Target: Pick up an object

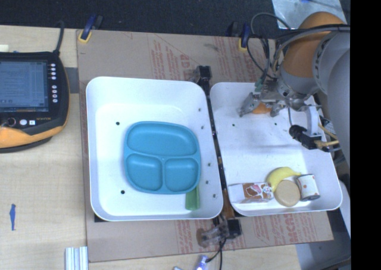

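Gripper (260, 108) hovering low in right bin (250, 143), something orange beneath, grip impossible to judge; pickup pending, yellow fruit (281, 174) sitting well below.

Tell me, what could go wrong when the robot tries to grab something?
The gripper sits at the far end of the right bin, while the yellow thing, round tan lid and packet crowd the near wall. It might grab nothing. Packed close together, one could get knocked when another is grabbed.
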Robot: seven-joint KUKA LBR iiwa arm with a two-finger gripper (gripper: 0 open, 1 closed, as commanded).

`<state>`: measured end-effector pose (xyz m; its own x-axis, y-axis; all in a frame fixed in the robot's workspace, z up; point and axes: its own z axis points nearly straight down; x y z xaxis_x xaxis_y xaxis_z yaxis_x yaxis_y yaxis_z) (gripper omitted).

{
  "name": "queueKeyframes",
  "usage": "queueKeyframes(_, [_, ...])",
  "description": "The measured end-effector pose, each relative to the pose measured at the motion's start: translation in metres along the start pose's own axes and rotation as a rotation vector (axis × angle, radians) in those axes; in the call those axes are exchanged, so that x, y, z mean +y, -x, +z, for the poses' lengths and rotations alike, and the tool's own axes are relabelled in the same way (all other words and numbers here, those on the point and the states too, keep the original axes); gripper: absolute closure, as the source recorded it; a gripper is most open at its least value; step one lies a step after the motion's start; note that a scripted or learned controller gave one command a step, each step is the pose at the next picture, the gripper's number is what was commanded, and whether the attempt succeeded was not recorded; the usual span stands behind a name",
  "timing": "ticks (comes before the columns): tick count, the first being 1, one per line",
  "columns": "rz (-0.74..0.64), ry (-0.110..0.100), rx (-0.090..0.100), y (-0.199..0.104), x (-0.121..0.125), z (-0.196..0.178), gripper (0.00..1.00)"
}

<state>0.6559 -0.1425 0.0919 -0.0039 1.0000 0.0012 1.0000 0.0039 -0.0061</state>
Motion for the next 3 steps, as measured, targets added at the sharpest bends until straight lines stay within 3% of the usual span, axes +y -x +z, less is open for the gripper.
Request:
queueKeyframes(2, [0.000,-0.002,0.001,-0.029,0.000,0.000,0.00])
queueKeyframes(3, [0.001,0.004,-0.001,-0.016,0.001,-0.008,0.00])
